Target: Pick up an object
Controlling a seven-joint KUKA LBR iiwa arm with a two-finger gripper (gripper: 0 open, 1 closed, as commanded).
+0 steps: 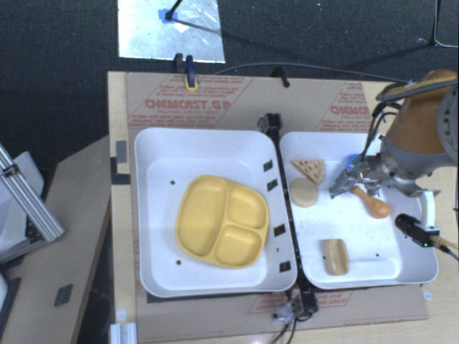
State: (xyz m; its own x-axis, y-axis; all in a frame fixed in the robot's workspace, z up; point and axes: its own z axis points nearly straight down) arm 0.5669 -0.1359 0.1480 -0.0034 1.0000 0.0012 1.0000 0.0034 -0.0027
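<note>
— Reaching in from the right, the grey arm with the orange band hangs its claw low over the right shallow white bin. What lies under it?

— A blue item sits just beside the claw, and a tan wooden spoon-shaped piece lies just beside it. Whether the claw is wide or narrow, I cannot tell.

— And the rest?

— A triangular toast-like wedge, a pale round disc and a small tan wooden block share that bin. The left shallow white bin holds a yellow divided plastic plate. Both bins rest on the counter.
</note>
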